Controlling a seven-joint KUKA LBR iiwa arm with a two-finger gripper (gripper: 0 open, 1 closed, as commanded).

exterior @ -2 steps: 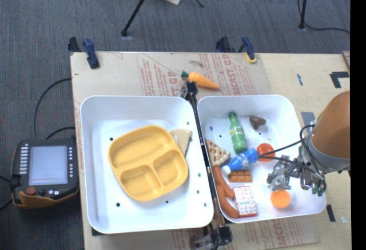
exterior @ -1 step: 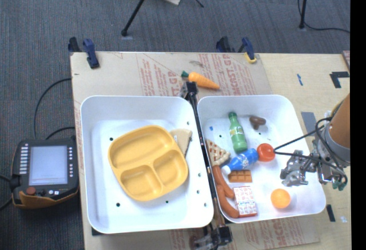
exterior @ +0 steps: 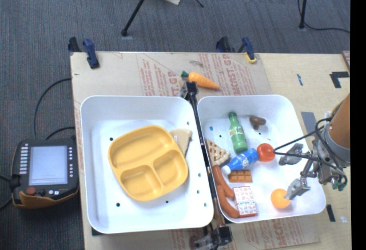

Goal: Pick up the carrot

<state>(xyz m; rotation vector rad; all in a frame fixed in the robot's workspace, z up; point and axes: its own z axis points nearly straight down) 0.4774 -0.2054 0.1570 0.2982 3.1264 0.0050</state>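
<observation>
**Operator:** Where is the carrot?

**Describer:** You'll find the carrot [exterior: 203, 80] outside both bins, on the bare bench [exterior: 143, 71] just past their far edge, above the gap between the left bin [exterior: 91, 129] and the right bin [exterior: 297, 111]. Its green top points toward nine o'clock and its orange tip toward four o'clock.

**Operator:** And the gripper?

**Describer:** Your gripper [exterior: 297, 186] hangs over the near right corner of the right bin, just beside an orange ball [exterior: 279, 199]. Whether it is open I cannot tell; nothing visibly sits in its grasp. From there the carrot lies toward ten o'clock, well apart, across the whole bin. I judge you must cross it and turn to meet that slanted axis.
</observation>
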